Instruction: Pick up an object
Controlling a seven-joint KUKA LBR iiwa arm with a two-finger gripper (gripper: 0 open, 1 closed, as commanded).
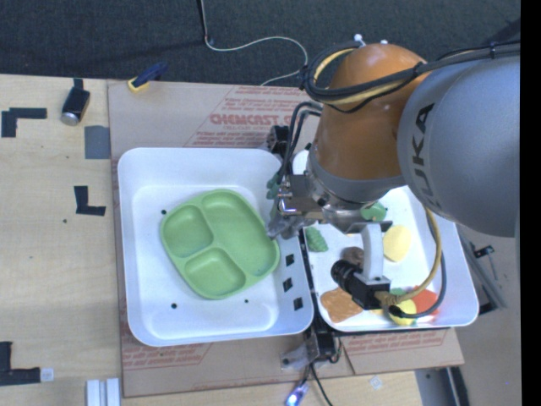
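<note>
At frame centre the claw, whose state I cannot tell, hangs by the right rim of the green plate; descending here, it could strike that rim and slip.

Arm: grey, bulky link extending in from the right edge, above and to the right of the jaws.
Orange band: rounded segment straight above the jaws, looped by black cables.
Wrist: grey collar pointing downward, directly over the jaws.
</note>
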